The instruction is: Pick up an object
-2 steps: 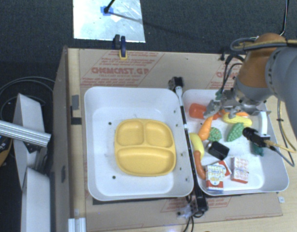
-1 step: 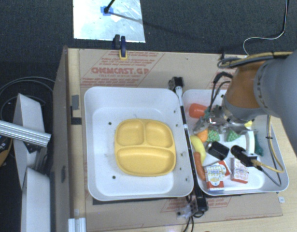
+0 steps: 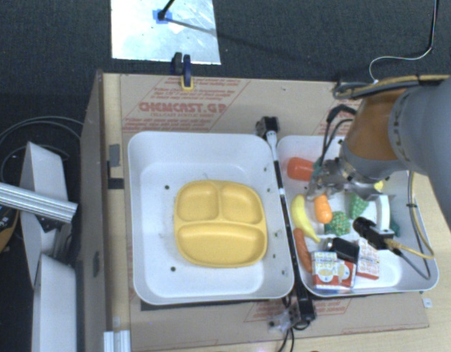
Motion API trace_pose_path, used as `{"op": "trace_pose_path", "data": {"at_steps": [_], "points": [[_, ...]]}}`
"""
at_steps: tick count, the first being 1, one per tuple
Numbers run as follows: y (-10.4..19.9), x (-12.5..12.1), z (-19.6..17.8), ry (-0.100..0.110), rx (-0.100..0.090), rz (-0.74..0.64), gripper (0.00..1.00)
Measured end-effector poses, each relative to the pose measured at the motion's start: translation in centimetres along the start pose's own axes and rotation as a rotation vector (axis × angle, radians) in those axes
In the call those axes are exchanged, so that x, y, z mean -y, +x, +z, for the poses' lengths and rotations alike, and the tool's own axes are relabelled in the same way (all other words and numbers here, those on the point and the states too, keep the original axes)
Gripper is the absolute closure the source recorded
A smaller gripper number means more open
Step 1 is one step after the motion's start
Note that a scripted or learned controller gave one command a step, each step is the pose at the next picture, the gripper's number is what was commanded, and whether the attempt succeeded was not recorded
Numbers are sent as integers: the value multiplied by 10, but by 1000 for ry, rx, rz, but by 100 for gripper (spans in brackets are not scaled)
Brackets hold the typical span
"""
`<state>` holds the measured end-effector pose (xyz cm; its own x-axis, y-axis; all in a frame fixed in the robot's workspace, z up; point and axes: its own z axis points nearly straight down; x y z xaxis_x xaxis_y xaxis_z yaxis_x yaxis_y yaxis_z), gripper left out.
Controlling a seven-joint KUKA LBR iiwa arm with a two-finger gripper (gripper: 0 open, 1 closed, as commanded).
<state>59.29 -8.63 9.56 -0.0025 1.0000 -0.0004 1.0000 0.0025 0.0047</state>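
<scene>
You see two white bins side by side: the left bin [image 3: 148, 196] holds a yellow tray [image 3: 220, 222], and the right bin [image 3: 414, 266] holds a clutter of toy food. The gripper [image 3: 322, 196] sits at about ten o'clock in the right bin, right over an orange carrot [image 3: 323, 210], with a banana [image 3: 299, 213] just at its nine o'clock and a tomato [image 3: 300, 169] at its twelve. This looks like the grasp step; whether the jaws are released or clenched I cannot tell, so next you need a firm close, then a straight lift.
</scene>
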Motion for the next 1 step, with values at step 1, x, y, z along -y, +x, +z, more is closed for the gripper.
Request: {"op": "trace_pose_path", "data": {"at_steps": [1], "points": [[45, 29, -103, -1, -1, -2, 100]]}}
